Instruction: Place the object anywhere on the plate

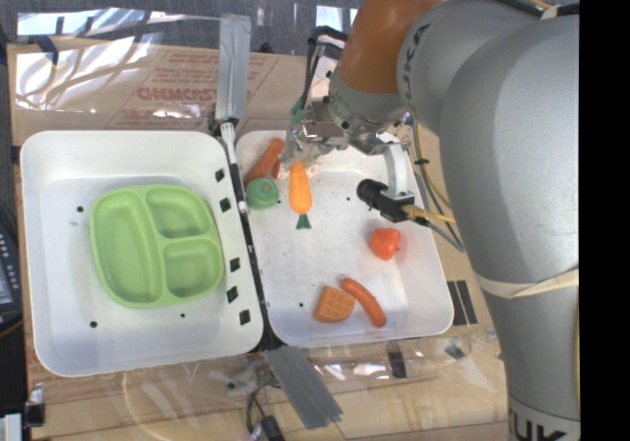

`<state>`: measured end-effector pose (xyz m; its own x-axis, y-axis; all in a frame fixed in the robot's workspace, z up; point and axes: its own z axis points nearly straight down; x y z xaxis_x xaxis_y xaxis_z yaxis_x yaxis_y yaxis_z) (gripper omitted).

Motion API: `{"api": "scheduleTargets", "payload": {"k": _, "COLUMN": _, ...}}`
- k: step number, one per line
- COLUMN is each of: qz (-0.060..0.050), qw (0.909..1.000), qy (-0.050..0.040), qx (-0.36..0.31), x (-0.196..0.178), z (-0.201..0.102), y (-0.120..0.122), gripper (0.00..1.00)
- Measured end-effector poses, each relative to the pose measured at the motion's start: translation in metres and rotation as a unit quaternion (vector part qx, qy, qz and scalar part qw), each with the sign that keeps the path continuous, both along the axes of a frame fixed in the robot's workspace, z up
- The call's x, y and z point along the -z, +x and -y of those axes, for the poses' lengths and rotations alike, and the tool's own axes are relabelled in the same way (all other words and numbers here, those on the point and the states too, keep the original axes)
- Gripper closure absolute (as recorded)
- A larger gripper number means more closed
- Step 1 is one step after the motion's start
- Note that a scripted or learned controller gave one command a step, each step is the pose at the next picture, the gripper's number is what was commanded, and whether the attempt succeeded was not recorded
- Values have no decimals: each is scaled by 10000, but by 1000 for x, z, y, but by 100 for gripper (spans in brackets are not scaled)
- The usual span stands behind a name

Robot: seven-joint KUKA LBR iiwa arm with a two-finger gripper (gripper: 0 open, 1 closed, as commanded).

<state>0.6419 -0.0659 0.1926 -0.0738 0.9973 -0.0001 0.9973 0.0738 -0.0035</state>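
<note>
The tool (298, 156) hangs over the back of the right bin (425, 283), and a toy carrot (300, 190) hangs down from it, orange with a small green tip at the bottom; the top of the carrot sits right at the tool, so it looks grasped, though the fingers are too small and hidden to be sure. The green plate (156, 244) with three parts lies in the left bin (49, 311), well apart from the carrot. I think the step now is to carry the carrot over to the plate; to do it well, lift high enough to clear the wall between the bins, go slow so the carrot does not swing loose, and let go low over the plate. Stay clear of the green round toy (262, 193) just beside the carrot.
</note>
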Motion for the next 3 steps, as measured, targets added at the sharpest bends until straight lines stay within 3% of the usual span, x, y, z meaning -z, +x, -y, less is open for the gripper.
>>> {"api": "scheduleTargets", "payload": {"k": 1, "qz": -13, "qw": 9987, "qy": 2, "qx": -503, "x": 3, "z": -85, "y": -8, "gripper": 100}}
{"api": "scheduleTargets", "payload": {"k": 2, "qz": 179, "qw": 9931, "qy": -5, "qx": -1161, "x": -7, "z": -131, "y": -52, "gripper": 100}}
{"api": "scheduleTargets", "payload": {"k": 3, "qz": 16, "qw": 9763, "qy": -1, "qx": -2163, "x": -29, "z": -103, "y": -52, "gripper": 100}}
